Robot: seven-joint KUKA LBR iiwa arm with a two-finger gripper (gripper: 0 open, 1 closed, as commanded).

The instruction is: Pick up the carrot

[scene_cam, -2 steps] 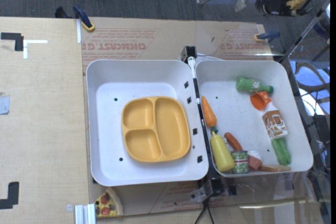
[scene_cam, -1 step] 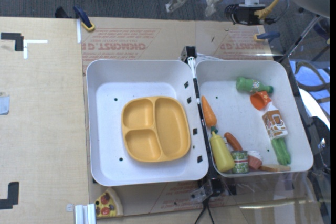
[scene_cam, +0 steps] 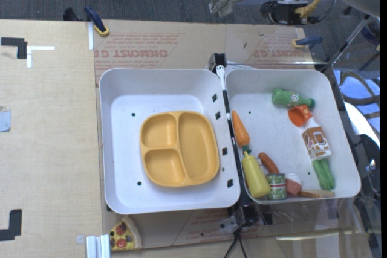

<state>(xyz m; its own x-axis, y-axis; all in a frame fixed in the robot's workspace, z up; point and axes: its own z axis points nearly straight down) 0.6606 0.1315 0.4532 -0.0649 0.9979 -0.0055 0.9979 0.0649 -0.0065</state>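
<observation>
Starting at the bottom of the frame, a toy pizza slice (scene_cam: 123, 236) lies on the desk (scene_cam: 42, 148) just outside the lower left corner of the left bin (scene_cam: 109, 130), out of play. Inside that bin sits a yellow divided plate (scene_cam: 179, 148), centred, its three compartments bare, probably there as a drop spot.

The right bin (scene_cam: 338, 130) holds the clutter. Along its lower wall a yellow squeeze bottle (scene_cam: 254, 175), a small green can (scene_cam: 276, 186) and a red sausage-like piece (scene_cam: 268, 162) crowd together, touching or nearly so. A green vegetable (scene_cam: 325, 173) and a small carton (scene_cam: 315, 143) run up the right side.

The carrot (scene_cam: 240, 128) is what I want. It lies flat by the right bin's left wall, just above the yellow squeeze bottle, its length running roughly along the wall. That wall is my worry: I judge there is little room for a finger on that side, so closing across the carrot's width from above looks safest.

Farther up, an orange piece (scene_cam: 300, 114) and a green bottle (scene_cam: 291, 98) rest near the upper right corner, well apart from the carrot.

My fingers (scene_cam: 225, 2) hang at the top of the frame, beyond both bins, over the floor. They hold nothing; whether they are spread or closed I cannot tell from this view.
</observation>
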